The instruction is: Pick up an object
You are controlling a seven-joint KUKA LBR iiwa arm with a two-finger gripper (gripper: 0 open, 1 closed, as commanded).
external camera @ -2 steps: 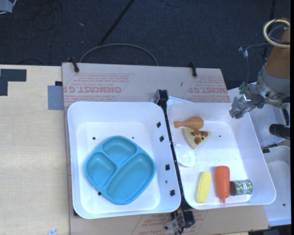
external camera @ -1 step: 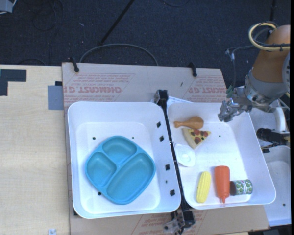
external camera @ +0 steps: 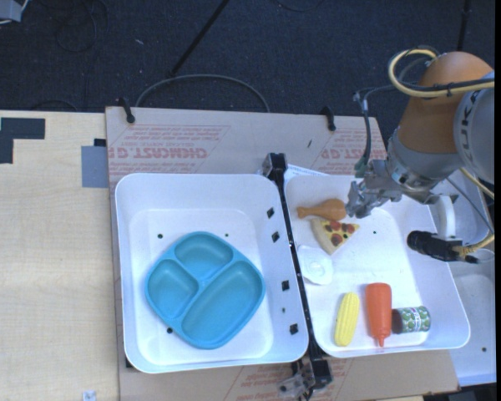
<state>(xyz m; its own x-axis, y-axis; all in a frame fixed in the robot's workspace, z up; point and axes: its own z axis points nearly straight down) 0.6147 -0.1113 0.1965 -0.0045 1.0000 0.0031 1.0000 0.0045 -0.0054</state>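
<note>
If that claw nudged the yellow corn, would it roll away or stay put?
The corn looks rounded and elongated, so it would probably roll sideways if pushed on its long side. It lies close beside the orange bottle, which might stop it. It looks like a plastic toy, so likely light and stiff.

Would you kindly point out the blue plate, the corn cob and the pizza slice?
blue plate (external camera: 204, 289), camera view, ridge between its compartments.
corn cob (external camera: 346, 318), camera view, middle of the cob.
pizza slice (external camera: 332, 234), camera view, its topped face.
</note>
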